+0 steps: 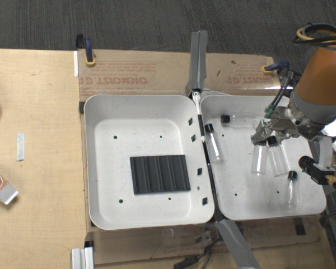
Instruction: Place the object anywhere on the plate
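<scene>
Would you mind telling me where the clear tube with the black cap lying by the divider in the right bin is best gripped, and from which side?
Grip the tube around the middle of its clear body, coming straight down from above. It lies flat, its long axis running roughly along the divider, black cap at the far end. Set the fingers across its narrow width; the divider side looks tight, so a slight offset may help.

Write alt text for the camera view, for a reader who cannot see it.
A grey and orange robot arm reaches from the right, its gripper over the right bin, which holds several clear vials with black caps. The left bin holds a dark ribbed plate lying flat.
</scene>
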